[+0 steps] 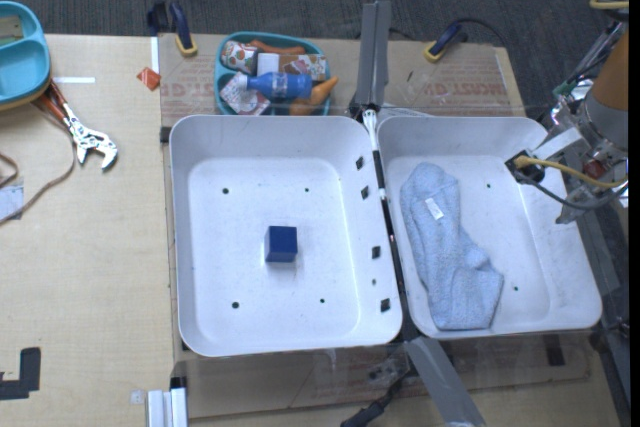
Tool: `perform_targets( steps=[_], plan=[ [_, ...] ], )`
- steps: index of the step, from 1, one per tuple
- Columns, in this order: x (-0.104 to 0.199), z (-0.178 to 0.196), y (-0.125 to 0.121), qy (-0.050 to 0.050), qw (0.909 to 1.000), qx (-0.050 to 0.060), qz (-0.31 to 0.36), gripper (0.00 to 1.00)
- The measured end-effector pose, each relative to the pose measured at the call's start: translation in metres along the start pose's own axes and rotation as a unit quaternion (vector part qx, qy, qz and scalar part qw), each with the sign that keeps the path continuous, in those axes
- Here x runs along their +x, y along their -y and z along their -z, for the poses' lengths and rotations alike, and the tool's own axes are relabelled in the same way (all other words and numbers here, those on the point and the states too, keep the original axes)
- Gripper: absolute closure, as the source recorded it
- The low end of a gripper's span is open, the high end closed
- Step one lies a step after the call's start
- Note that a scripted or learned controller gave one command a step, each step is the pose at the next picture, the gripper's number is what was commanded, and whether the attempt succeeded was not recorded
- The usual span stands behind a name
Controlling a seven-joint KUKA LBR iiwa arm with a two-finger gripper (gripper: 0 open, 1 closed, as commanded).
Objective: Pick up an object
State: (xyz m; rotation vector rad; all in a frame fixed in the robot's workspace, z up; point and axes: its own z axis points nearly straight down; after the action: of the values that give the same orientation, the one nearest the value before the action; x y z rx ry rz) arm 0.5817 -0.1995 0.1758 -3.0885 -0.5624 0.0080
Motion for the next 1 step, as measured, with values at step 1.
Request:
perform_targets(
  steps=[1],
  plan=[
    [0.0144,-0.0289,0.0289,0.0,0.9982,0.0,-0.06,0.0]
  ],
)
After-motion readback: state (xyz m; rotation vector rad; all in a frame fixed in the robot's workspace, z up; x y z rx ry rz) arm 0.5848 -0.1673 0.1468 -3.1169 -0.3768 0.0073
